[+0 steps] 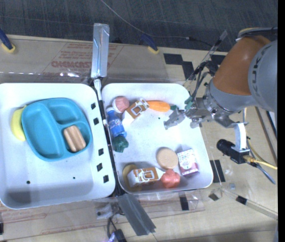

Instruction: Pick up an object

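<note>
My gripper [184, 120] hangs over the right side of the right bin [201, 158], open, with bare white floor between its fingers. An orange carrot [158, 106] lies just to its upper left, next to a small brown-and-white carton [137, 108] and a pink ball [121, 104]. A blue bottle [115, 124] and a dark green item [120, 143] lie along the bin's left wall. At the front of the bin sit a tan round disc [167, 158], a pink-and-white carton [187, 162], a red item [170, 178] and a brown carton [145, 176].
The left bin [11, 185] holds a blue divided tray [46, 120] with a tan bread roll [74, 138] in one compartment, and a yellow banana [16, 123] beside it. A metal post [100, 49] stands behind the divider between the bins. Cables run at the right.
</note>
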